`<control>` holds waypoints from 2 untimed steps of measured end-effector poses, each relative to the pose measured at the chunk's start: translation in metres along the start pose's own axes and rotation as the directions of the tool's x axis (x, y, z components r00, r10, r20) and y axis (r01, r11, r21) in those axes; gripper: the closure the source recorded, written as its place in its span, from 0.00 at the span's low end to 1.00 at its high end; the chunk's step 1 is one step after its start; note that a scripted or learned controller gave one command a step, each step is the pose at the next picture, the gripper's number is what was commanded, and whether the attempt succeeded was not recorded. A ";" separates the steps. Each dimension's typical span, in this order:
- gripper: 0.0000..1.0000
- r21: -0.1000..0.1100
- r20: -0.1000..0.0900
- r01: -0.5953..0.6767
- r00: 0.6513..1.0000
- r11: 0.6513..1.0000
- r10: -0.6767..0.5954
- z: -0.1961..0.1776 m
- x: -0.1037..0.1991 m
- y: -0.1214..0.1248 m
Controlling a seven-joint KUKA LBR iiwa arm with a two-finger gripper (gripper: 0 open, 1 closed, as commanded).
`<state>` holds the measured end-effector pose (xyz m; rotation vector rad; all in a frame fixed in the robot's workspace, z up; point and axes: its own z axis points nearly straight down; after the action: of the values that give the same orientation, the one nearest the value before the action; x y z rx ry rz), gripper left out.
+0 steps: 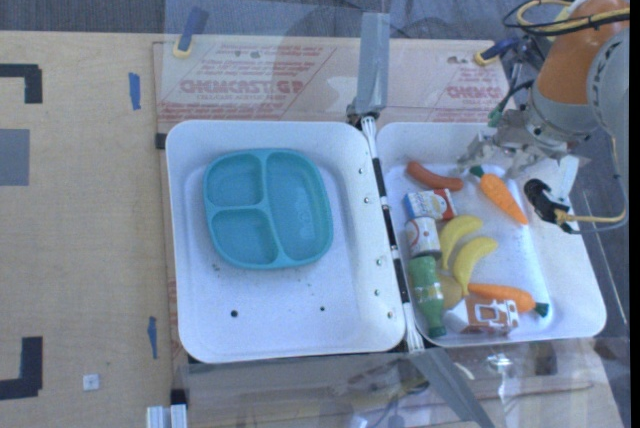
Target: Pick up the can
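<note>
The can, small with a white and red label, lies on its side along the left wall of the right bin. It sits between a red-and-white carton and a green bottle. My gripper hangs over the back of the right bin, above the leafy end of a carrot. It is up and to the right of the can, well apart from it, and nothing shows in its grasp.
The right bin also holds a sausage, two bananas, a second carrot and a small box. A teal divided plate lies in the left bin. Cables trail from the arm.
</note>
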<state>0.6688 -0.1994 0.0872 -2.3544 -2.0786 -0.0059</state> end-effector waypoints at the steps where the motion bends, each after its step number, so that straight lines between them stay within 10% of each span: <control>1: 0.00 -0.002 0.005 -0.015 1.000 1.000 0.015 -0.066 -0.012 0.001; 2: 0.00 -0.002 0.004 -0.007 1.000 1.000 0.007 0.000 0.005 -0.003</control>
<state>0.6669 -0.1946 0.0871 -2.3646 -2.0739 -0.0035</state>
